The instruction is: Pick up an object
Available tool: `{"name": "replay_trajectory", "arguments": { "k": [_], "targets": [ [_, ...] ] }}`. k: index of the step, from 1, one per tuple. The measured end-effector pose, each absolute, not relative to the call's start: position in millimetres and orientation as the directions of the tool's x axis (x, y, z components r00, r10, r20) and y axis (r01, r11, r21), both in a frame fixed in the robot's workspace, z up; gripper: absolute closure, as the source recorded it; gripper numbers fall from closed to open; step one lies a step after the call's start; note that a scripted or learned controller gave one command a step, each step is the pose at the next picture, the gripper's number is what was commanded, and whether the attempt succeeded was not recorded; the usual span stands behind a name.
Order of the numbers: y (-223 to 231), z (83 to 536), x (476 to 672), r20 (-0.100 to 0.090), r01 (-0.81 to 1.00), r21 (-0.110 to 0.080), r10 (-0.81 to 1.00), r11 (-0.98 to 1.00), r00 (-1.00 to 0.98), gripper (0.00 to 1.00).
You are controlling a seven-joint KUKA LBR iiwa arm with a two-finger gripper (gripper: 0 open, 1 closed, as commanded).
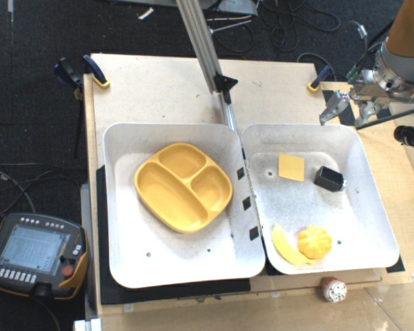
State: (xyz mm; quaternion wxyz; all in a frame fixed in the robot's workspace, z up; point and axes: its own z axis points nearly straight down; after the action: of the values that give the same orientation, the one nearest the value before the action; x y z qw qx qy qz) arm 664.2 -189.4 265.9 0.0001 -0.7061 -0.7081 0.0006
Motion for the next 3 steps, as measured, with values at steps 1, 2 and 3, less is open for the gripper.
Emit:
{"name": "replay_trajectory", "arguments": {
  "k": [1, 2, 3],
  "targets": [
    [-189.5, 265.9, 664.2, -0.001, 1.000, -0.002, 1.000, 0.003, -0.003, 0.00],
    [-179.1, 209.0, 665.0, 0.001, 1.000, -0.005, 1.000, 0.003, -0.003, 0.00],
    [-185.7, 147.2, 663.4, 0.000, 1.000, -0.006, 1.000, 0.000, 0.000, 0.00]
  ]
}}
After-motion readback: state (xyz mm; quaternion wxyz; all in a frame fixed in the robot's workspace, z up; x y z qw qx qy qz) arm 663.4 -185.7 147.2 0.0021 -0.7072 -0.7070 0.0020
